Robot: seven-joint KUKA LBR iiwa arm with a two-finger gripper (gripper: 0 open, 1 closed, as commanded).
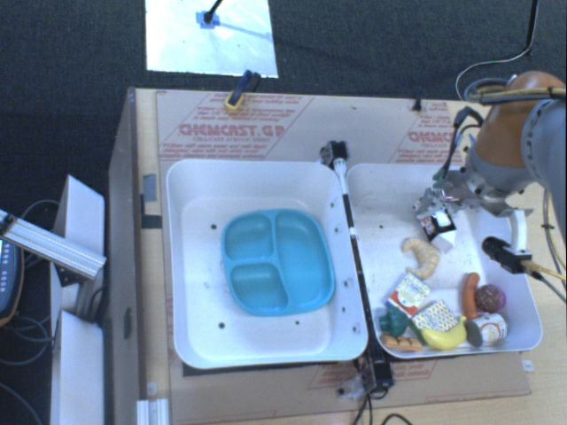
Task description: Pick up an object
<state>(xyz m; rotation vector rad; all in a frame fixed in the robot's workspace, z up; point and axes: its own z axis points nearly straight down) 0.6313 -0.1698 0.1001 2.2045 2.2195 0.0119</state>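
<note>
My gripper (pixel 434 209) hangs low over the back part of the right bin (pixel 381 193). Right under its tip is a small black-and-white object (pixel 440 228); whether it is gripped is unclear. Just in front of that lies a pale croissant-shaped piece (pixel 422 256). Toward the bin's front corner sit a small printed carton (pixel 409 291), a yellow banana (pixel 445 335), a red sausage (pixel 469 292), a dark maroon ball (pixel 490 298) and a small can (pixel 488 328).
The left bin (pixel 190 237) holds a blue divided plate (pixel 276 261). A green piece (pixel 394 321) and an orange piece (pixel 400 344) lie at the right bin's front wall. The divider (pixel 350 228) between the bins runs just left of the gripper.
</note>
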